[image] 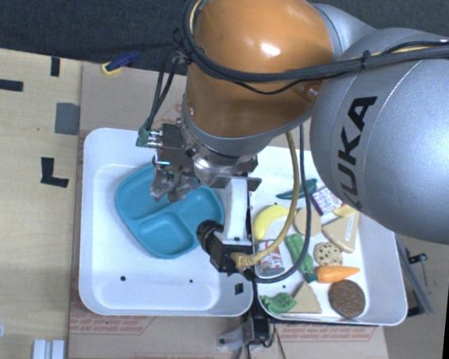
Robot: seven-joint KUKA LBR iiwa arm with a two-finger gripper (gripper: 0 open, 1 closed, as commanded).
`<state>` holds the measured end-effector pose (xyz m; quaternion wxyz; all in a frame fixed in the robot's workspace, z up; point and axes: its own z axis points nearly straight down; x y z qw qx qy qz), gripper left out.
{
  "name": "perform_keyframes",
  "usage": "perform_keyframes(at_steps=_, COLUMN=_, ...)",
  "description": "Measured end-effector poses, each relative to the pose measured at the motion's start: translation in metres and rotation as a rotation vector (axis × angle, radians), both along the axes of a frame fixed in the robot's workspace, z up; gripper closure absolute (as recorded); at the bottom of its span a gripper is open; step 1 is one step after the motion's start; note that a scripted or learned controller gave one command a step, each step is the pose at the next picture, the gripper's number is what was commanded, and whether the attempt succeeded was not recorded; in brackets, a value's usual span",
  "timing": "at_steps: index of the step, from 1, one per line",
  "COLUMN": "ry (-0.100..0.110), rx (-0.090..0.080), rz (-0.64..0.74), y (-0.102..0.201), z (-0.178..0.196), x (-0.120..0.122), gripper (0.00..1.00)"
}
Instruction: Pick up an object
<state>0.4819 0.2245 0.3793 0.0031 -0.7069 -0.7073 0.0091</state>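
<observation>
A blue divided plate [160,220] lies in the left white bin [98,281]. My gripper [170,186] hangs right over the plate's upper middle, its dark fingers pointing down at the plate's far rim. The big orange and grey wrist hides the back of both bins. In the right bin [382,307] lie several toy foods: a yellow banana [270,219], an orange carrot [337,273], a brown round cookie [347,297], a speckled cracker [327,253], a cheese wedge [345,229] and a green leafy piece [279,303].
Black and yellow cables [232,255] loop down from the wrist across the divider between the bins. A cardboard sheet [121,96] lies under the bins on the wooden bench. The left bin's front floor is bare white.
</observation>
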Motion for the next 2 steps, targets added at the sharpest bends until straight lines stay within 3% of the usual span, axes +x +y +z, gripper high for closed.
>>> perform_keyframes(at_steps=1, ry=-0.023, rx=0.012, rz=0.003, y=0.01, z=0.091, x=0.002, gripper=1.0)
perform_keyframes(at_steps=2, ry=-0.005, rx=0.002, rz=-0.01, y=-0.087, z=-0.009, x=0.012, gripper=1.0)
